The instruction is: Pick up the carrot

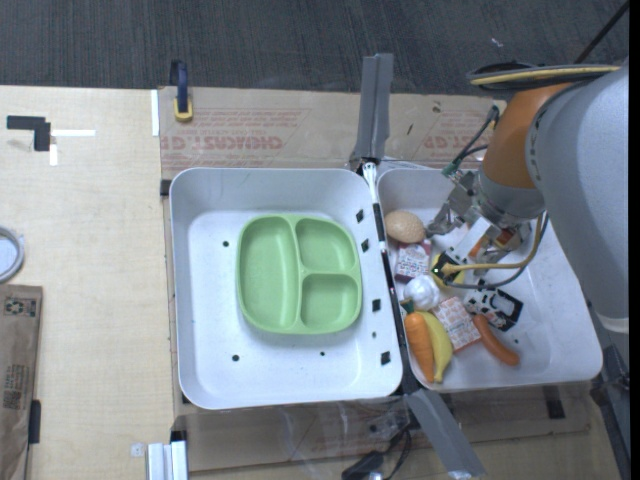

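The carrot (pixel 420 347) is orange and lies lengthwise at the front left corner of the right bin (pixel 560 363), pressed against a yellow banana (pixel 440 340) on its right. My gripper (pixel 478 284) hangs low over the middle of the right bin, up and to the right of the carrot and apart from it. The grey arm with its orange band (pixel 510 143) comes down from the right and hides the bin's back right part.
The right bin also holds a tan egg-shaped item (pixel 405 226), a white rounded item (pixel 421 292), small printed packets (pixel 456 323) and a red-orange elongated item (pixel 497 340). The left bin (pixel 200 298) holds a green divided plate (pixel 298 272).
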{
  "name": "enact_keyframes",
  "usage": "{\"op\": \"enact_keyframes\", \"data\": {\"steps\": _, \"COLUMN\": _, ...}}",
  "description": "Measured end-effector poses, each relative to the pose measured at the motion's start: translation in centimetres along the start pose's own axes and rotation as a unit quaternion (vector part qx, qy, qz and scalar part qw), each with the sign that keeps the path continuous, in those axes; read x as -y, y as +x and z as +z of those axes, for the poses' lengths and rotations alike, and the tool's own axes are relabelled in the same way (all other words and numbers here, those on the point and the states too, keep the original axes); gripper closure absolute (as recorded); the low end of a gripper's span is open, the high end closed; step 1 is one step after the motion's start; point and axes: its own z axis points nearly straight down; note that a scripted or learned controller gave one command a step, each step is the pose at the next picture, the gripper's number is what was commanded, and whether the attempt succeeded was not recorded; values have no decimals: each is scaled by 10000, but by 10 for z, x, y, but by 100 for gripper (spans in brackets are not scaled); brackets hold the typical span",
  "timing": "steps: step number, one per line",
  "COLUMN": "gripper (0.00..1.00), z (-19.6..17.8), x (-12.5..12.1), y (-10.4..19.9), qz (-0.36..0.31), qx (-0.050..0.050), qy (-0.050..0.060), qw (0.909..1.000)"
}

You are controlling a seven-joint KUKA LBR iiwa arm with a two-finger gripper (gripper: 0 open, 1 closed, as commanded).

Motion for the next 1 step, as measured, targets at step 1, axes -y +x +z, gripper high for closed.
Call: {"op": "enact_keyframes", "data": {"steps": 1, "gripper": 0, "z": 0, "x": 0, "y": 0, "qz": 1, "qx": -2, "qy": -1, "qw": 10000}}
